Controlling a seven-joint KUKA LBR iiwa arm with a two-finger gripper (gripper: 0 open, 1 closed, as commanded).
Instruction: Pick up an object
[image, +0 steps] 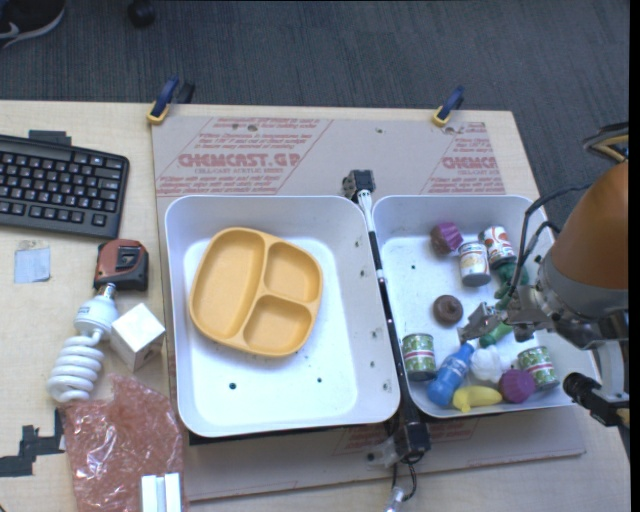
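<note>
This place looks like a robotics lab or a research workspace, not a home. A wooden bench (60, 300) carries a board (330, 150) covered with printed protective film and fixed by two clamps (165, 100). Two white bins (200, 400) sit on it side by side, and a grey and orange robot arm (595, 250) reaches over the right one. On the bench lie a black computer keyboard (60, 183), a tape measure (121, 265) and a spiral light bulb (82, 350). The floor is dark grey carpet (320, 50), as in an office building.
</note>
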